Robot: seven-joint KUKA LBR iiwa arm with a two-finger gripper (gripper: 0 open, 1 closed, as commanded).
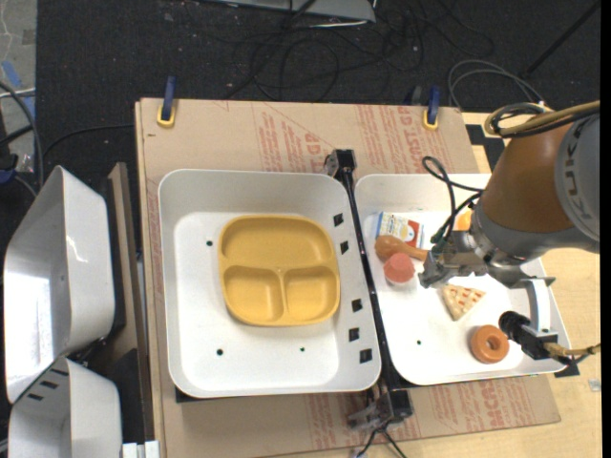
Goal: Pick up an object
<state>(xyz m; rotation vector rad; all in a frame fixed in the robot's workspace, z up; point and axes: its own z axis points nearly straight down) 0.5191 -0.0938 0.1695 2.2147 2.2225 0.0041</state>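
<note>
The right bin [420, 356] holds several small food toys: a red ball-like piece [399, 268], an orange drumstick-shaped piece [396, 248], a white carton with a blue and red label [396, 227], a pizza-slice wedge [463, 301] and a brown doughnut [491, 343]. My gripper [441, 267] hangs low over the middle of this bin, just right of the red piece and above the pizza wedge. The wrist and orange band [535, 184] cover the bin's right side.
In the left bin [191, 351] lies a yellow three-compartment plate [280, 268]. A black divider with clips [358, 256] runs between the bins. The bins rest on a cardboard sheet [286, 132] with clamps at its far edge. White containers [57, 256] stand far left.
</note>
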